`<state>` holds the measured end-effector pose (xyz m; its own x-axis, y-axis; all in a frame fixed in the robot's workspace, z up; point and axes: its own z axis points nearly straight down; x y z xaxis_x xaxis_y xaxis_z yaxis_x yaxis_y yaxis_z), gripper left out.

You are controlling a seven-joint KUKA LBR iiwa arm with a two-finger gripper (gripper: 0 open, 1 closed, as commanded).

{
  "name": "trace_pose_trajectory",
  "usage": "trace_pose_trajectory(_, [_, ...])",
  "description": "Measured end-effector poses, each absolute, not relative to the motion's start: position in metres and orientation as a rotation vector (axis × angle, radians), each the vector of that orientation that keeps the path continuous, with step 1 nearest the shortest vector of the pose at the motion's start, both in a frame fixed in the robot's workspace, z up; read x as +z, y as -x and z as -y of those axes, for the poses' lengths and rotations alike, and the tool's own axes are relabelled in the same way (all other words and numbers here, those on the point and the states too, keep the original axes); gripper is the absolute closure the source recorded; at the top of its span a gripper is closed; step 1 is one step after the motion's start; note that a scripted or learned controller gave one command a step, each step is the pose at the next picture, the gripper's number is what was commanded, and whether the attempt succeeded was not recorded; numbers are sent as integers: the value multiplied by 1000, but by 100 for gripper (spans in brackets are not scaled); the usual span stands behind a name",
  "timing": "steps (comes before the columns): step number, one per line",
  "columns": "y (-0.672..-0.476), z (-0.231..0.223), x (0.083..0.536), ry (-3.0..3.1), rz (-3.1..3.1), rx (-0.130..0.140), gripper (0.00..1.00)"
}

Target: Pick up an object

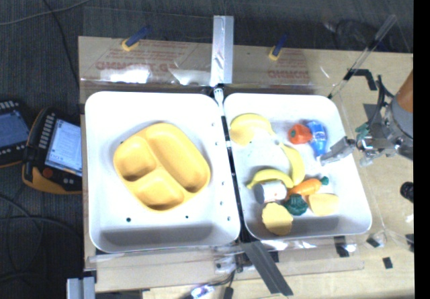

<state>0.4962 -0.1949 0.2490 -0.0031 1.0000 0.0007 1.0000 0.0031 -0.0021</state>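
Note:
The right bin point(349, 224) holds several toy foods. Among them are a pale yellow round piece point(247, 128), a red tomato point(299, 134), a blue object point(316, 138), a banana point(293, 164), an orange carrot point(308, 187), a white cylinder point(273, 191), a green piece point(296, 205) and two yellow lumps point(277, 218) point(324, 204). My gripper point(334, 150) reaches in over the bin's right rim, just right of the blue object and above the carrot. Nothing shows in its grasp.
The left bin point(101, 224) holds a yellow divided plate point(161, 165). A metal divider post point(222, 49) stands at the back between the bins. A handheld pendant point(54, 151) lies on the floor to the left. Cables and brackets crowd the bench's right side by the arm point(396, 126).

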Motion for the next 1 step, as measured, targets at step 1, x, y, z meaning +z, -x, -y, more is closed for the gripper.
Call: trace_pose_trajectory(1, [-594, 174, 160, 2158, 2281, 4, 0])
